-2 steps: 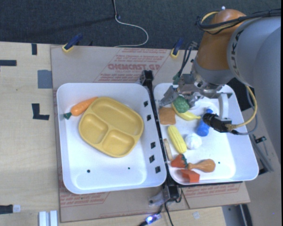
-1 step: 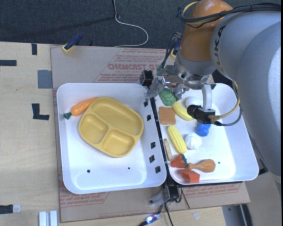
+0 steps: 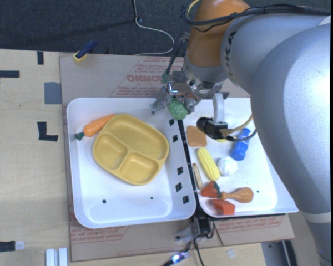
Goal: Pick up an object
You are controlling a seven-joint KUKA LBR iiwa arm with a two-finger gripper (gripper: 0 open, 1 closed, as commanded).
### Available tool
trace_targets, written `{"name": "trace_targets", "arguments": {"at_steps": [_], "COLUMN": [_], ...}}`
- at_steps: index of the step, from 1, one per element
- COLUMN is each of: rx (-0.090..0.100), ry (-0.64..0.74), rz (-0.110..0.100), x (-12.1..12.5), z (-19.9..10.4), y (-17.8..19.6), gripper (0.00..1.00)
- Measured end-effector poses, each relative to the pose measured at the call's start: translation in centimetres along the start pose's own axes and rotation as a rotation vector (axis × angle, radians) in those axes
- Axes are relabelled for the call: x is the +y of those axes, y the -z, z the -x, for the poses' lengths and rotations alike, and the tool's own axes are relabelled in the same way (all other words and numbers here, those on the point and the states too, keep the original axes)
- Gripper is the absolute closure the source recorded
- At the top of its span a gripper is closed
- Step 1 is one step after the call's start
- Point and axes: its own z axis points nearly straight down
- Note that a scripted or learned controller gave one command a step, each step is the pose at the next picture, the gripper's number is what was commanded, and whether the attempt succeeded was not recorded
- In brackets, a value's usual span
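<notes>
Claw (image 3: 176, 105) above bin divider, clamped on green item (image 3: 178, 110). Judgement: lift straight, slowly; grip looks marginal, avoid swinging toward yellow tray (image 3: 131, 148).

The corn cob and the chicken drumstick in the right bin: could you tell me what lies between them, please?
In the camera view, a red toy piece lies between the corn cob and the chicken drumstick.

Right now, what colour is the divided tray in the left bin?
Yellow: the divided tray shows plainly in the camera view.
</notes>
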Motion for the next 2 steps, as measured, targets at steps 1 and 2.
{"name": "trace_targets", "arguments": {"at_steps": [1, 2], "rx": [0.001, -0.002], "ry": [-0.002, -0.004], "rz": [0.001, -0.002], "x": [0.2, 0.8], "z": [-1.3, -1.3], "y": [2.1, 0.2], "gripper": [1.0, 1.0]}}
